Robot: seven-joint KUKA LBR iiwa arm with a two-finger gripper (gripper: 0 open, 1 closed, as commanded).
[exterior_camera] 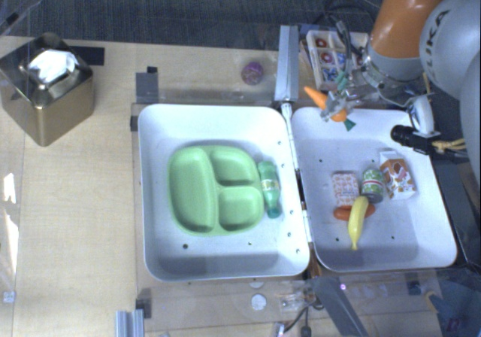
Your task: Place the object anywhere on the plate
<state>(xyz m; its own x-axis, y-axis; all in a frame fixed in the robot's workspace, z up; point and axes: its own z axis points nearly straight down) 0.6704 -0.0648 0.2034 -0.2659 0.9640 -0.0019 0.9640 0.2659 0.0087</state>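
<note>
I see the tabletop (83, 200) from above, with two white bins side by side. In the left bin (158, 140) lies the green plate (216, 189), which has three sections. A green bottle (270, 188) lies just at the plate's right edge, touching it, between the plate and the bin wall.

The arm (428, 19) comes in from the right, up at the top corner. Its pincer (336, 104) hangs over the top left corner of the right bin (421, 249). There is an orange carrot (325, 101) at its tip, and it looks like the carrot sits between the fingers, so I would say the pincer is clamped on it (the green stalk end pokes out toward the right). The carrot is well apart from the plate, over the other bin.

Down in the right bin I count a few more things, all close together: a yellow banana (356, 221) lying on a small red thing (343, 213), a little pink box (345, 187), a small round can (372, 183), and a white packet with orange spots (397, 178).

Far left on the tabletop stands a gold box (49, 106) with something white inside. A small purple disc (252, 71) sits behind the left bin.
</note>
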